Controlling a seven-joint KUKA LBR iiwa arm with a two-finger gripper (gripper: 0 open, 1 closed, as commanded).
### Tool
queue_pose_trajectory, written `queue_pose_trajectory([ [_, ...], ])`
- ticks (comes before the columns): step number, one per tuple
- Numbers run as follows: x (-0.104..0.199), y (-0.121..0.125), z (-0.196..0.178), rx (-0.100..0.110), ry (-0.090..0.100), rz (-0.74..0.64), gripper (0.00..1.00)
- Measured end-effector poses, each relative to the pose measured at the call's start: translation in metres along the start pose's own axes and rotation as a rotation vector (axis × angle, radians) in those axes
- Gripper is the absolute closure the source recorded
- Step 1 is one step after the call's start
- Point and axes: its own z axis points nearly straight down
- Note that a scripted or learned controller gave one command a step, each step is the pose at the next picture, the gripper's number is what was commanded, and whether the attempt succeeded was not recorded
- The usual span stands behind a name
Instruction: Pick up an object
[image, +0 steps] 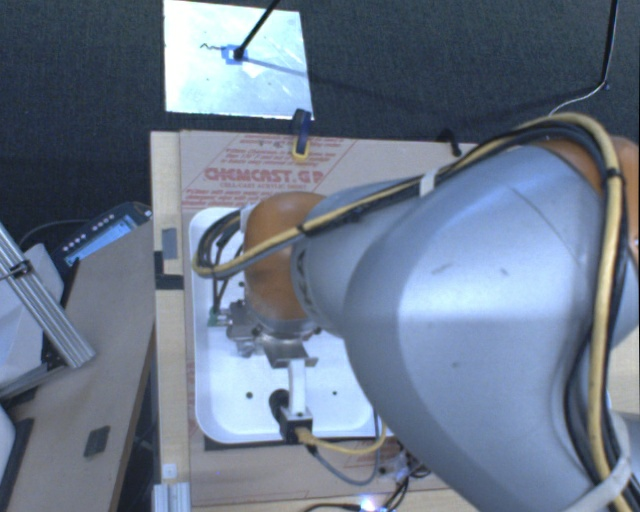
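**Grey arm hides the pick**

Grey casing of the arm (480, 300) fills the right and centre of the frame, nearest the lens. Beyond it the orange band (275, 240) leads down to the gripper (275, 345), low over the white bin (225, 420) at lower left. Whether it is open or closed, I cannot tell. Any object to pick is hidden beneath the wrist, so its weight, stiffness and best hold cannot be judged; a light, central grasp seems safest. Farthest, at upper centre, lies printed cardboard (260, 165).

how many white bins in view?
1: a bin at lower left, partly under the arm. The arm covers the right side, so another may be hidden.
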Motion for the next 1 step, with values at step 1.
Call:
queue_pose_trajectory([
  [1,-0.0015,0.0171,-0.029,-0.011,0.002,0.002,1.0],
])
